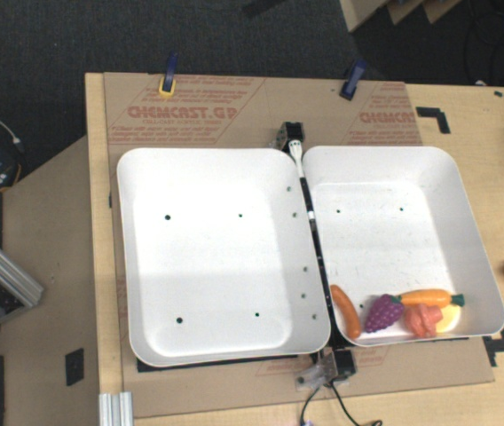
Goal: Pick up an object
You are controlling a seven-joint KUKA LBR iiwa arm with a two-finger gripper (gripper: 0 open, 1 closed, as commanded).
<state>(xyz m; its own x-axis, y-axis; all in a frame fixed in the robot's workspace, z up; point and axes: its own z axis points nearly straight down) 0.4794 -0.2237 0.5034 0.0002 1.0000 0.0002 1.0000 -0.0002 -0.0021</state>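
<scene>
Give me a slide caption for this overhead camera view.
Toy food, including a purple plastic grape bunch and an orange plastic carrot, clustered in the right shallow white bin's near corner.

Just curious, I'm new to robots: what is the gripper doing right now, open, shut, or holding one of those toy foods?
Gripper: its state cannot be told from this camera view.

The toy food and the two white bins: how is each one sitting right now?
Orange toy sausage: lying slanted against the right bin's left wall.
Purple toy grapes: lying beside the sausage.
Orange toy carrot: lying flat, green tip pointing right.
Red toy piece: lying under the carrot, touching it.
Yellow toy piece: partly hidden beside the red one.
Right white bin: holding all the toys at its near edge.
Left white bin: sitting flat beside it.
</scene>
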